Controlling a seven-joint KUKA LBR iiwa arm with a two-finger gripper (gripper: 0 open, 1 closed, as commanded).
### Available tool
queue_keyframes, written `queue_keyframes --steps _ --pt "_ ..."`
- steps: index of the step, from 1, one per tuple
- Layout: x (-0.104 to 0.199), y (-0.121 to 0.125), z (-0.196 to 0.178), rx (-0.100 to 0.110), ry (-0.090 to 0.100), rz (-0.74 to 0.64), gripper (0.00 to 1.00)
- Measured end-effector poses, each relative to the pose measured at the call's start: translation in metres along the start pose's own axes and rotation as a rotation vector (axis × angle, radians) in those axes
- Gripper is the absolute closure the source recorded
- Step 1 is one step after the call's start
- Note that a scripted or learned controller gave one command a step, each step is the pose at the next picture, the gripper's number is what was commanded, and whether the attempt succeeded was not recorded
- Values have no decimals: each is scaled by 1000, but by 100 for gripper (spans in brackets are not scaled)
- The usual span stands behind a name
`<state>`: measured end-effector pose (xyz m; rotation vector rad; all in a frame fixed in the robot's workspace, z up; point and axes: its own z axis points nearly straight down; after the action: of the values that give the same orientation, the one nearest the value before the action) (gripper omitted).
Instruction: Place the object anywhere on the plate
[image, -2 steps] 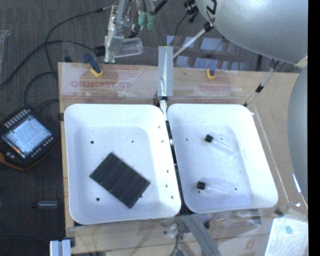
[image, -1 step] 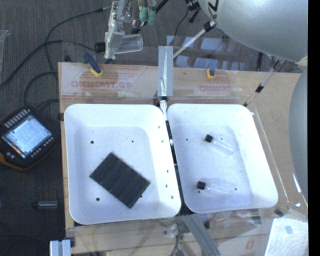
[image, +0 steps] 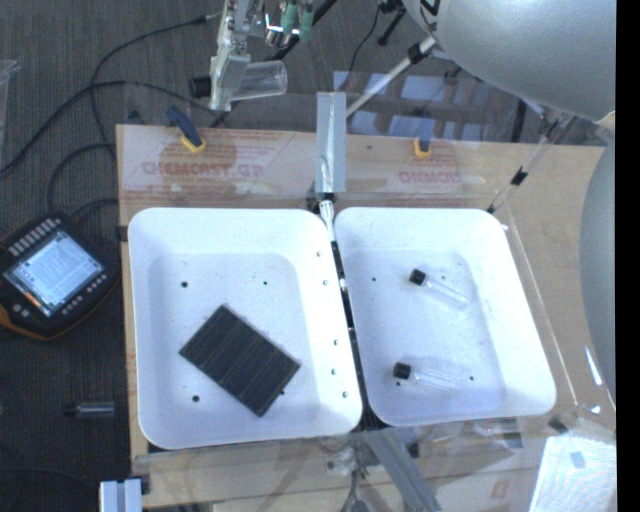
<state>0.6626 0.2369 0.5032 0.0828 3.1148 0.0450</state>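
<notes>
A dark ribbed rectangular plate (image: 240, 360) lies at a slant in the left bin (image: 160, 240). My gripper (image: 229, 88) hangs high beyond the bench's far edge, above the left bin's back side. It is shut on a clear vial (image: 264, 78), which lies crosswise between the fingers with its dark cap to the left. Two more clear vials with black caps lie in the right bin (image: 520, 300): one (image: 437, 285) near the middle, the other (image: 428, 375) toward the front.
The grey arm (image: 530, 45) crosses the top right corner. A metal post (image: 330, 140) stands at the back between the bins. A teach pendant (image: 52, 272) lies left of the bench, with cables on the floor.
</notes>
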Motion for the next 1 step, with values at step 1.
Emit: queue_keyframes --steps 1 --pt "-1 1 -10 -3 -3 0 100"
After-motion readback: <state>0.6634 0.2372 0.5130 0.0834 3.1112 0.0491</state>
